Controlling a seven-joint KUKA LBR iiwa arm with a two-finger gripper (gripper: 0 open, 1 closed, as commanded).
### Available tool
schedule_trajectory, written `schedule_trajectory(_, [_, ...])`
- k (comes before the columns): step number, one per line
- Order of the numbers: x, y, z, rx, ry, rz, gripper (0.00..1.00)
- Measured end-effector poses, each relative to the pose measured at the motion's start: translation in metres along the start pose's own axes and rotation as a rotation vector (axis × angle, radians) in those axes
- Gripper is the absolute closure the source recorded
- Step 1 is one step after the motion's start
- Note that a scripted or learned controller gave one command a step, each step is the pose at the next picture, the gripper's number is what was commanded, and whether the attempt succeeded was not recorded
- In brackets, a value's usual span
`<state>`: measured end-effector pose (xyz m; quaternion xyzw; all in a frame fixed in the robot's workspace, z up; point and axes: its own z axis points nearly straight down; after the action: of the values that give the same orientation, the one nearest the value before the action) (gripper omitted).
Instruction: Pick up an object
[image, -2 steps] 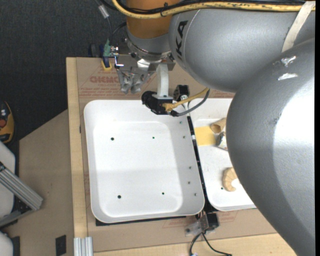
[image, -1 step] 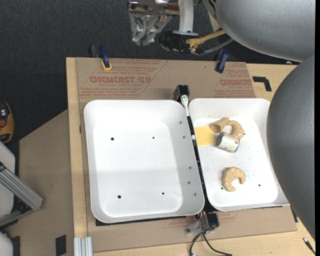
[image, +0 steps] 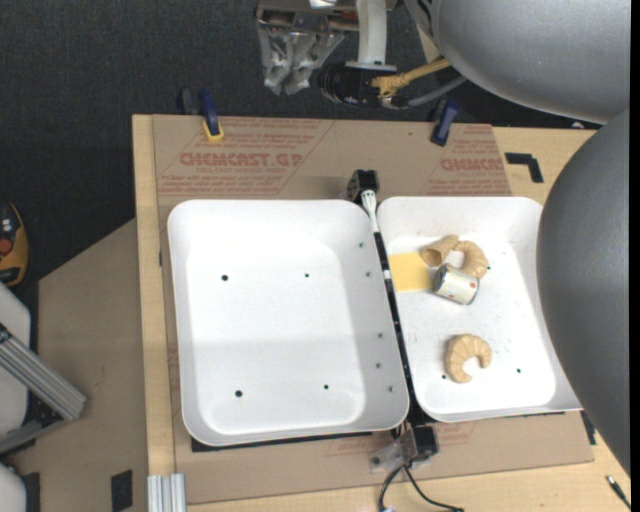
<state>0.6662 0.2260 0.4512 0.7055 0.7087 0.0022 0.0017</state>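
Right bin (image: 520, 215) holds all the candidates: a croissant-shaped piece (image: 467, 357) lying alone toward the near side, a second croissant piece (image: 458, 252) farther back, a small white cylinder (image: 456, 286) on its side touching that second piece, and a flat yellow square (image: 407, 271) just beside the cylinder, up against the bin's left wall. Left bin (image: 270, 420) is just bare white floor with a few dark dots. The gripper (image: 290, 60) sits high at the top of the view, beyond the board and well apart from both bins; its metal fingers look splayed with nothing between them, so open and holding nothing. Grey arm body (image: 590, 290) overhangs the right bin's right side. Nothing picked yet, the whole approach is still to do. Risks as judged from here: the back cluster is tight, so closing on the cylinder could catch the croissant piece too or roll the cylinder away; the yellow square looks too flat and too near the wall for fingers to get under; the lone croissant piece is the safest target but its curved shape could slip out if grabbed at a tip. Cardboard sheet (image: 300, 150) under the bins carries red print reading roughly "CHEMCAST G P", repeated at the right side; the rest is too faint to read. Blue clamps (image: 209, 112) pin the sheet's far edge.
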Motion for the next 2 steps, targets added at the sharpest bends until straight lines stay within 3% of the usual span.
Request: schedule_trajectory(2, [0.002, 0.0, -0.021, -0.007, 0.001, -0.004, 1.0])
